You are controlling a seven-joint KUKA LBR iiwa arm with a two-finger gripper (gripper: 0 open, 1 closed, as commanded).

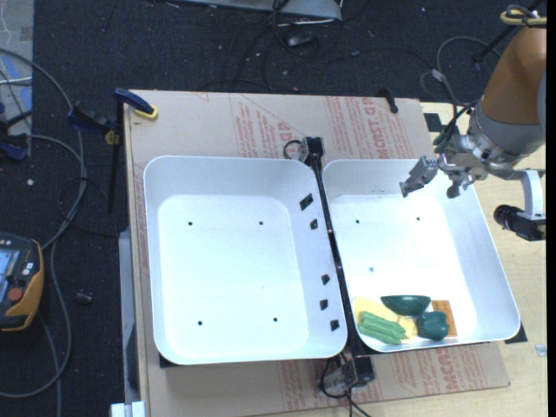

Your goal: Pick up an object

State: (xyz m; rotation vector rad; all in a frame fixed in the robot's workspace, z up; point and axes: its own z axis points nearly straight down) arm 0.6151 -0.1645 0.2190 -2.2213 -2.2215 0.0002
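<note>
Several small objects lie bunched in the near corner of the right bin (486, 250): a dark green bowl-shaped piece (406, 303), a light green ridged piece (380, 327), a teal lump (433, 325), a yellow flat piece (369, 308) and an orange block (444, 309). My gripper (432, 179) hangs over the far right part of that bin, well away from the pile. Its two fingers are spread apart with nothing between them.
The left bin (174, 189) sits beside the right one, with a black divider strip (328, 233) between them. Both rest on a cardboard sheet (261, 120). Cables and a yellow-handled clamp (137, 104) lie beyond the far left corner.
</note>
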